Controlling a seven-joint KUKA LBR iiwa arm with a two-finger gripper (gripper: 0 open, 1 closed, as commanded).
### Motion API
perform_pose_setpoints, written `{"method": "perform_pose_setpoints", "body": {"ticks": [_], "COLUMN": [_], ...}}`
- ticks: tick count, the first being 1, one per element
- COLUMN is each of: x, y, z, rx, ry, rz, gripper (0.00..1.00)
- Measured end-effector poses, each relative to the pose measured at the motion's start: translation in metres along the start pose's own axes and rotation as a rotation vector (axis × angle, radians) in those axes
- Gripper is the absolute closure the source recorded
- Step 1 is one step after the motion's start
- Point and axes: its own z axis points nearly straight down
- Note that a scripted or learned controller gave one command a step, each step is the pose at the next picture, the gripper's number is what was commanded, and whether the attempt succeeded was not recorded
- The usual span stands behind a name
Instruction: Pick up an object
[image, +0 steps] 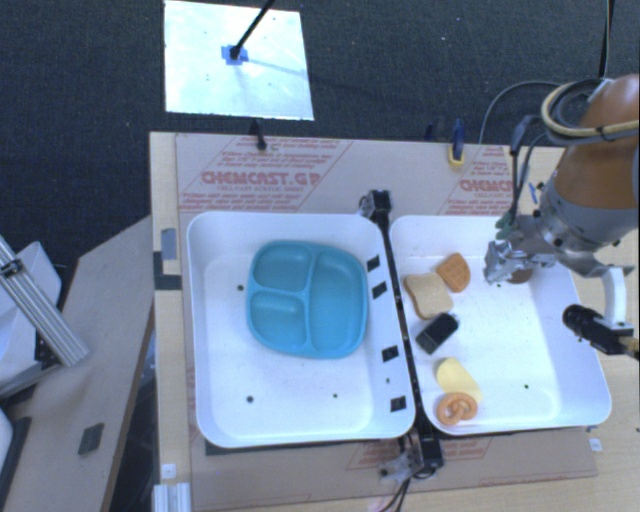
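Note:
The right bin (560, 395) holds several small objects: an orange waffle-like piece (454, 271), a tan toast slice (428, 294), a black block (437, 332), a yellow piece (456, 376) and an orange pretzel (457, 408). My gripper (503, 262) hangs over the back of that bin, a short way right of the waffle piece and apart from it. A brownish shape shows just right of the fingertips; I cannot tell what it is. The grey wrist hides the fingers' stance.
The left bin (225, 400) bears a blue divided plate (305, 300). A black divider with clips (392, 320) runs between the bins. A black fitting (592, 328) sticks in over the right bin's right rim. The arm's orange band (600, 150) rises at the upper right.

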Motion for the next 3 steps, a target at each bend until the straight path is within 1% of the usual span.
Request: {"method": "perform_pose_setpoints", "body": {"ticks": [2,3], "x": [0.095,0.151], "y": [0.017,0.020], "z": [-0.008,-0.009], "rx": [0.000,0.000], "ry": [0.001,0.001], "rz": [0.000,0.000], "gripper": [1.00,1.00]}}
